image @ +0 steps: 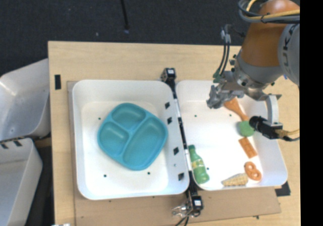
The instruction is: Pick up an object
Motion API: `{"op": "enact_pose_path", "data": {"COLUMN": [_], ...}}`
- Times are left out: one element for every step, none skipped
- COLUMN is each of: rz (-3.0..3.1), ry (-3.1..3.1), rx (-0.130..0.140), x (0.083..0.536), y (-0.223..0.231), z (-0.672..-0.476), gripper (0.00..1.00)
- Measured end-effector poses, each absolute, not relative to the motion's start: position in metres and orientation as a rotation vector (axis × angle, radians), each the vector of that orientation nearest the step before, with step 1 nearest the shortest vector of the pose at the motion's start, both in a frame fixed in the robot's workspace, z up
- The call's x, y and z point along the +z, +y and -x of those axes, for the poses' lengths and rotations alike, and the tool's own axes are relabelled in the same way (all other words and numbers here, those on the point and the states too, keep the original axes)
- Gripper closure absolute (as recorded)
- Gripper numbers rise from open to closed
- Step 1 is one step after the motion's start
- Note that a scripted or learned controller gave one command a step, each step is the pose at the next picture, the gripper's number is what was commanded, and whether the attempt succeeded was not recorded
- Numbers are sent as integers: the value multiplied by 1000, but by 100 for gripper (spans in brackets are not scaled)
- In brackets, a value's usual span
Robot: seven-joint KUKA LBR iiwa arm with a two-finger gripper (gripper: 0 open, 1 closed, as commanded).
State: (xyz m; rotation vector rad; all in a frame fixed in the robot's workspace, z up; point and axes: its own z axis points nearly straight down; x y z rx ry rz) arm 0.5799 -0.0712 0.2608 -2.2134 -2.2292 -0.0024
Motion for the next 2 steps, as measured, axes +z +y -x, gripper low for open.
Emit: {"op": "enact_pose_path", "data": {"rz": [2215,2214], "ry": [-2228,-2230], "rx": [1,-2], "x": [248,241], "y": [-15,46], "z": [-584,-592], "gripper": [100,100]}}
